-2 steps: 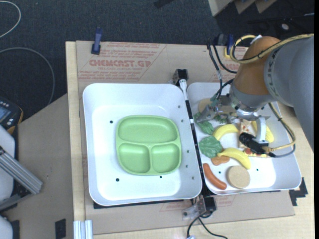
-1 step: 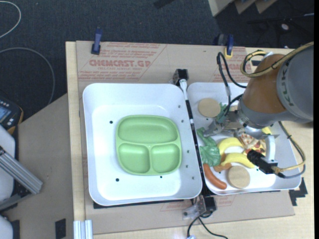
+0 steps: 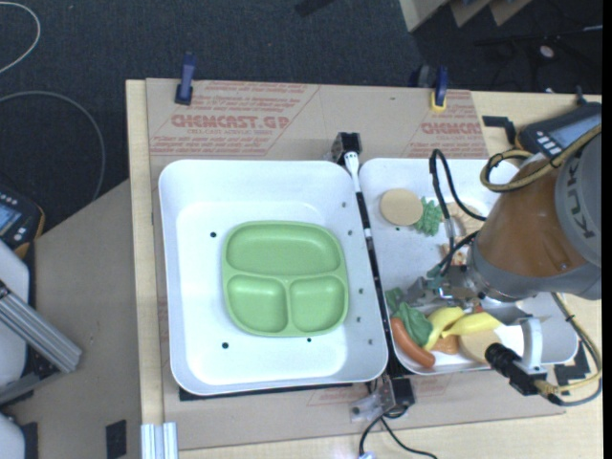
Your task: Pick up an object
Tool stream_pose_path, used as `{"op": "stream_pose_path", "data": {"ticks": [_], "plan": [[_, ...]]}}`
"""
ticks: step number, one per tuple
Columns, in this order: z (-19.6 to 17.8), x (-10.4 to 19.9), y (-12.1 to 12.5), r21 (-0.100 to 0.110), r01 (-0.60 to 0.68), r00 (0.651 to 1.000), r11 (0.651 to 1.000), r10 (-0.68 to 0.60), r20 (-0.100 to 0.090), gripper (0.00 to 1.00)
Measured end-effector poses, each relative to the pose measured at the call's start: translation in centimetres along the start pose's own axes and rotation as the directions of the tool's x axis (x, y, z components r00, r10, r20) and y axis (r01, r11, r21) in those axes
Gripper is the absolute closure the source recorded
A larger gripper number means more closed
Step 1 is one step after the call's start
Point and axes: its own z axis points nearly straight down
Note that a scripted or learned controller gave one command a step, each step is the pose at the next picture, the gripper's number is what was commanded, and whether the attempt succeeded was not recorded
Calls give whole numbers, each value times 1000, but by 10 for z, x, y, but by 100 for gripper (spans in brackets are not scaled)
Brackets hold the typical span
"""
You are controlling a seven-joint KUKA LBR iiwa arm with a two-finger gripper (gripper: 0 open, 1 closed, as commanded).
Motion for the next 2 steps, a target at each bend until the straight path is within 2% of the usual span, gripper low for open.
{"op": "stream_pose_path", "data": {"ticks": [1,2], "plan": [[-10,2,3,-3,4,1000,1000,-4,-2,100],[-100,86,0,6,13,1000,1000,-13,-3,100]]}}
